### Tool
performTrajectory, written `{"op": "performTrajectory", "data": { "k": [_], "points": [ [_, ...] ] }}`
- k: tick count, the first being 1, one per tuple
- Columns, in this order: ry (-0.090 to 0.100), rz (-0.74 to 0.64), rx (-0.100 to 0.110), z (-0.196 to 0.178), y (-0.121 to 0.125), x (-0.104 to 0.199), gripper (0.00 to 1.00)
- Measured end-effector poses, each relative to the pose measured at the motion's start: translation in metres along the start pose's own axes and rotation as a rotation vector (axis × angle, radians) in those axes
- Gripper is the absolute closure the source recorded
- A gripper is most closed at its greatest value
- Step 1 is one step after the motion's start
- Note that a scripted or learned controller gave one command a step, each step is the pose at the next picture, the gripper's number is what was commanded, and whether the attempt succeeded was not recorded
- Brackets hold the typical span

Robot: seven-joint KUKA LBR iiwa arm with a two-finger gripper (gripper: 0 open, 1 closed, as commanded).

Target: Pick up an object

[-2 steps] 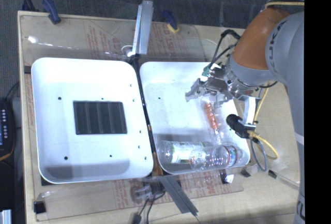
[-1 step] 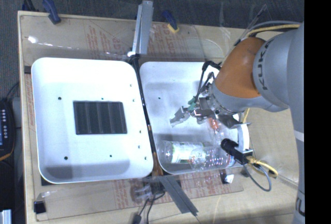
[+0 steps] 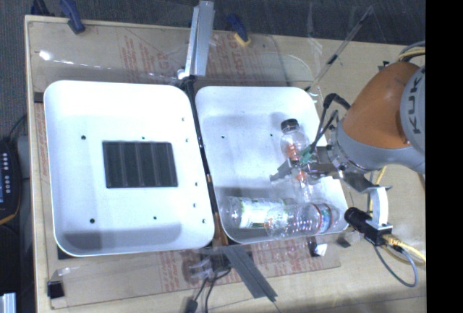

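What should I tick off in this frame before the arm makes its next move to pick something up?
1. Something to pick in reach: ok. A small bottle and a large clear bottle lie in the right bin.
2. Gripper over the right bin: ok, it sits close by the small bottle.
3. Object held between the fingers: cannot tell; the spot is cluttered and blurred.
4. Large bottle free to lift: not ok, it lies against the bin's near wall.
5. Left bin out of the way: ok, its dark grate is apart from the arm.
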State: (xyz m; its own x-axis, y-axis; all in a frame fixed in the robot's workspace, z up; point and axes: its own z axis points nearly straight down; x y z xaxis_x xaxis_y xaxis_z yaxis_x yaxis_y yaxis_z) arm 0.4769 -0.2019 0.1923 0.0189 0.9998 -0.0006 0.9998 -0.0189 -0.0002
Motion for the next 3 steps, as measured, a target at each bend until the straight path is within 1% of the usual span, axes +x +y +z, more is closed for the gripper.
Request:
{"op": "performTrajectory", "data": {
  "k": [1, 2, 3],
  "points": [
    [0.000, 0.000, 0.000, 0.000, 0.000, 0.000, 0.00],
    [0.005, -0.069, 0.004, 0.095, 0.027, -0.004, 0.00],
    [0.001, -0.088, 0.001, 0.040, 0.047, -0.008, 0.00]
  ]
}}
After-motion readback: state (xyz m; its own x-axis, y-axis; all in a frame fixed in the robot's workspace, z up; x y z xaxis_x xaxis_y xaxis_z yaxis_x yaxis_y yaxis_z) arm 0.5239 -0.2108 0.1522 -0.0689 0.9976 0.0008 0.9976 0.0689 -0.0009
